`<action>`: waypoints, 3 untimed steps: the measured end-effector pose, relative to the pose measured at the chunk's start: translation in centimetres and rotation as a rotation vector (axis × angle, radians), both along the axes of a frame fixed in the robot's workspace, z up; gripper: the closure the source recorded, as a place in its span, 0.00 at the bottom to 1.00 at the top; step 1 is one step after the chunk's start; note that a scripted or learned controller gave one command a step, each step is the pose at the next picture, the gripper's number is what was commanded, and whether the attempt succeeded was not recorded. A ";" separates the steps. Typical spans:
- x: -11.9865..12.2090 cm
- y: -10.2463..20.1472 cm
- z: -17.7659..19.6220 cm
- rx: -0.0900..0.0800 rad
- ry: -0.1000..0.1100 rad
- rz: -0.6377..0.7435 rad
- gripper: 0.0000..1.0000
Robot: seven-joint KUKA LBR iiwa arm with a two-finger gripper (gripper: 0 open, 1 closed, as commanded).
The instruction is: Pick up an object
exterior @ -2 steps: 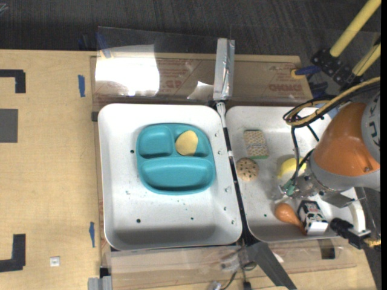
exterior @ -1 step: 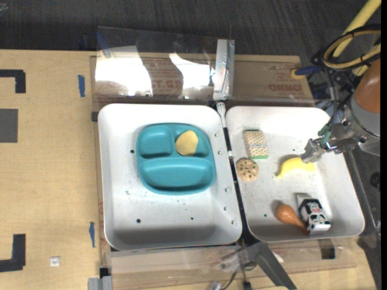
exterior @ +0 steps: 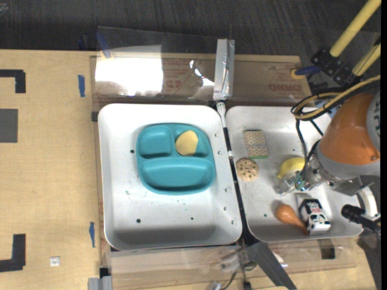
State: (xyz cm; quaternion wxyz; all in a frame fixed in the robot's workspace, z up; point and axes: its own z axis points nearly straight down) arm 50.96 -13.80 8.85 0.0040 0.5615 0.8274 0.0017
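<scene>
The right bin [exterior: 266, 222] holds several small objects: a pale green ridged block [exterior: 256, 142], a round speckled cookie [exterior: 247, 169], a yellow lemon-like piece [exterior: 291, 164], an orange carrot-like piece [exterior: 288, 213] and a small black-and-white box [exterior: 315, 215]. My gripper [exterior: 297, 182] hangs low over the right bin under the orange-banded wrist [exterior: 352, 138]. It sits just below and right of the yellow piece, close against it, and above the orange piece. Whether it touches the yellow piece I cannot tell.
The left bin [exterior: 121, 210] carries a teal divided plate [exterior: 175, 174] with a yellow rounded piece [exterior: 187, 142] in its upper right compartment. A ridge [exterior: 228, 162] divides the two bins. Cables [exterior: 314, 104] and yellow rods [exterior: 361, 18] stand at the upper right.
</scene>
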 end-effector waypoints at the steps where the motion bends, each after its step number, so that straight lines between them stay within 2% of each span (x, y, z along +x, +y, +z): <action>1: 0.0 0.0 -0.1 0.000 0.001 0.000 0.00; 2: 5.2 0.7 -0.1 -0.005 -0.001 0.470 0.00; 3: 1.9 1.7 -0.1 0.001 0.001 0.043 0.00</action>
